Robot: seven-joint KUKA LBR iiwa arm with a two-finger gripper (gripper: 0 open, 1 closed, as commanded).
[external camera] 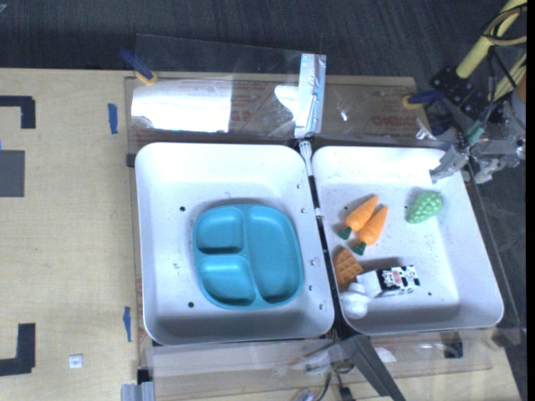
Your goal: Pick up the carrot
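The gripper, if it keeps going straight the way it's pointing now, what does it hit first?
The gripper sits at the right bin's upper right rim, pointing down and left. Going straight on, it would likely meet the bin floor near the green grapes first, before the carrots. Depth is unclear from this slanted view.

Carrots [368,220] open from above; green toy [424,206] nr, right side

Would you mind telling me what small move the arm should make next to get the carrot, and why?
Probably shift the pincer toward the view's left and lower, until it hangs above the two orange toy carrots. It now sits at the upper right rim of the right white bin, apart from them, with the green bumpy toy lying between.
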